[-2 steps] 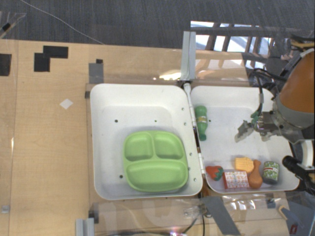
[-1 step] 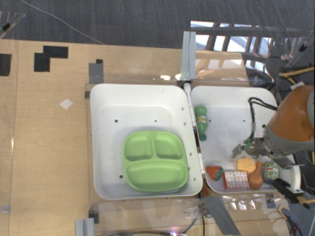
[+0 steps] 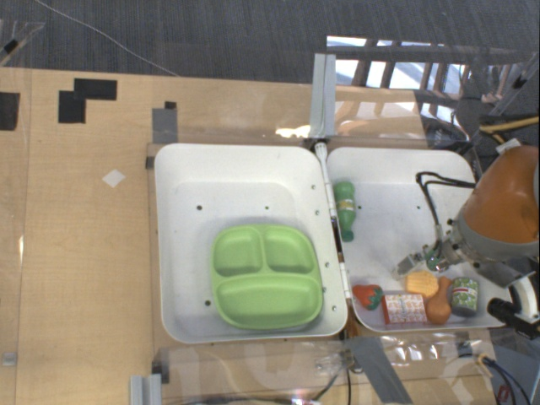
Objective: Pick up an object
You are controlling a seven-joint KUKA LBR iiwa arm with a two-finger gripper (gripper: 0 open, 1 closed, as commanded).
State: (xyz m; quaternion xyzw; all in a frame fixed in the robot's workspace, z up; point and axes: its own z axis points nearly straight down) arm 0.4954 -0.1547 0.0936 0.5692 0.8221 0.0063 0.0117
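- I, the gripper, hang low over the right bin, near its front right corner, at the end of the arm, which reaches in from the right with its orange band broad above me.
- Whether I am released or clenched, I cannot tell: from this slanted height my tip is a small tangle of metal, too fine to read.
- Nothing can be seen gripped in me.
- Just below my tip lies a yellow-orange piece; I am right beside its upper edge, but whether I touch it is not clear.
- The things I might pick up crowd along the front wall of the right bin: a red piece with a green top at the left, then a flat red and white box, an orange piece leaning against the box's right end, and a small green can at the far right, partly under the arm.
- A green bottle lies apart from that cluster, lengthwise against the bin's left wall, close to the divider between the two bins.
- A thin black cable loops over the back half of the right bin and runs down towards me.
- The left bin holds a light green divided plate, three compartments, lying flat in its front half, well away from me.
- Both bins sit side by side on the pale wooden bench.
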